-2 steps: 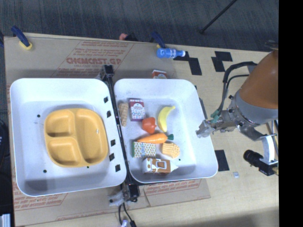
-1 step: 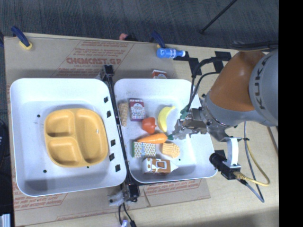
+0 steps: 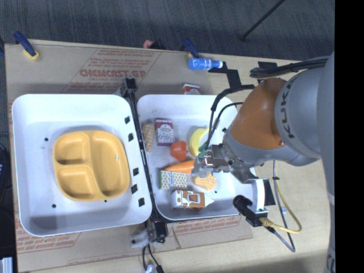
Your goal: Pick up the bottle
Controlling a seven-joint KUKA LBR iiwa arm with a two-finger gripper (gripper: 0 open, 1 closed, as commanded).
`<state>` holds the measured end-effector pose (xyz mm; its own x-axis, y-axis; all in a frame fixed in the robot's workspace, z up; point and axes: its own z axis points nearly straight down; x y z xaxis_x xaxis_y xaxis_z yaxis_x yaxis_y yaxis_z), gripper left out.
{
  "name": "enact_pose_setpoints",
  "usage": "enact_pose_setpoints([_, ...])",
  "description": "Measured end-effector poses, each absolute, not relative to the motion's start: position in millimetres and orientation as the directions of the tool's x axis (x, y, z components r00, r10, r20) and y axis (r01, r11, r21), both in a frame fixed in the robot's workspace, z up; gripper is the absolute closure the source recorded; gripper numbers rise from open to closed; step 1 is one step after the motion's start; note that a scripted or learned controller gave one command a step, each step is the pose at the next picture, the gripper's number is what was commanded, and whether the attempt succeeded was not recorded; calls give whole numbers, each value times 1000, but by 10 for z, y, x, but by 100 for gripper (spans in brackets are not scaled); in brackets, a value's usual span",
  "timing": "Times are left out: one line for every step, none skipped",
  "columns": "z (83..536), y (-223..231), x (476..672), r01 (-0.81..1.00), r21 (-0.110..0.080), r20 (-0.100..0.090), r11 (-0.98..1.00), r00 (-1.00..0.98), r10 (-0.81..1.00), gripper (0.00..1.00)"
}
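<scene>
Bottle: the small milk bottle lies at the right bin's front edge.
Jaws: the gripper hangs above the carrot; open or closed, cannot tell.
Tip: shift toward the front edge before descending.

A grey arm with an orange band reaches from the right into the right bin, its gripper low among toy foods: a red carton, a tomato, a yellow fruit, a carrot, a green-patterned packet and a small milk carton. The left bin holds a yellow divided tray. A blue bottle lies on the desk, behind the bins.
</scene>
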<state>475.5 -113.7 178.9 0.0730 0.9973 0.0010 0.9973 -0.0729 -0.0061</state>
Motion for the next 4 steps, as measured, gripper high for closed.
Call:
enact_pose_setpoints([2142,-437,4764,1000,-3,1,13,-13,1000,100])
enact_pose_setpoints([2200,204,4761,938,-4,2,348,-348,938,100])
enact_pose_setpoints([2281,631,4758,926,-3,1,378,-378,926,100])
enact_pose_setpoints([2158,858,4756,927,-6,2,374,-374,927,100])
